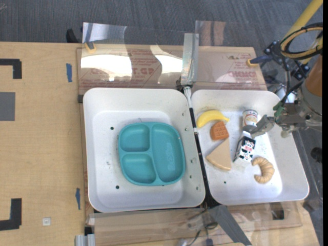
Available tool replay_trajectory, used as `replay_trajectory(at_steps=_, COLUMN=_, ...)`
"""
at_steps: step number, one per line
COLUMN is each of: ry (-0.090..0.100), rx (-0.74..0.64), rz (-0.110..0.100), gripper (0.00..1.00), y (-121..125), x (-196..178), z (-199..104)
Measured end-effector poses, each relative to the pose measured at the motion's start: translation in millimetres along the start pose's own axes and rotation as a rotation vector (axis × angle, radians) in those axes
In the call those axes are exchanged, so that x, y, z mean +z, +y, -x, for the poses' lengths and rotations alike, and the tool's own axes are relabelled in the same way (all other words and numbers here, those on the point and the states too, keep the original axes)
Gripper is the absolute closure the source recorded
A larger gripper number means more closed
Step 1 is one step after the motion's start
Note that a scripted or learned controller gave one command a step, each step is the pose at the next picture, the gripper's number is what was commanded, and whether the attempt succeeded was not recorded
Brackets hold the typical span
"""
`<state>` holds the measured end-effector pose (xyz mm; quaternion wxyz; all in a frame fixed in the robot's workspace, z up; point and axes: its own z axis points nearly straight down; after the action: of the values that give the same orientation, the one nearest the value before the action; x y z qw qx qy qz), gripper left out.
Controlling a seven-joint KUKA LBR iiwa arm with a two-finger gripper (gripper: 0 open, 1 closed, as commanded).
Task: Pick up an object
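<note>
Milk carton [246,149] in right bin [292,188], long axis toward 1 o'clock; claw [261,125] at upper end, openness indiscernible.

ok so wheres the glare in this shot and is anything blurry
Camera view: bright glare streaks across the clear panels behind both bins; the left bin is evenly lit with soft shadow under the teal tray; the gripper looks slightly soft, while the banana and croissant stay fairly sharp.

Banana [211,118], waffle [219,131], cheese wedge [221,157], croissant [264,169], small can [250,118] and milk carton [247,148] in the right bin [292,191].
</note>
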<state>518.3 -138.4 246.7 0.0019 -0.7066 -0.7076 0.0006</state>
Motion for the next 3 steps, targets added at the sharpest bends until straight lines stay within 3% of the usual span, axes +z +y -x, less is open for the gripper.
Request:
replay_trajectory(at_steps=1, ry=0.001, rx=-0.004, rz=-0.004, gripper=0.0, y=53.6, x=130.6, z=-47.4)
replay_trajectory(at_steps=2, ry=-0.003, rx=-0.001, rz=0.01, gripper=0.0, y=118.1, x=159.0, z=-40.5)
replay_trajectory(at_steps=3, ry=-0.003, rx=-0.003, rz=0.015, gripper=1.0, y=119.8, x=146.7, z=-41.5)
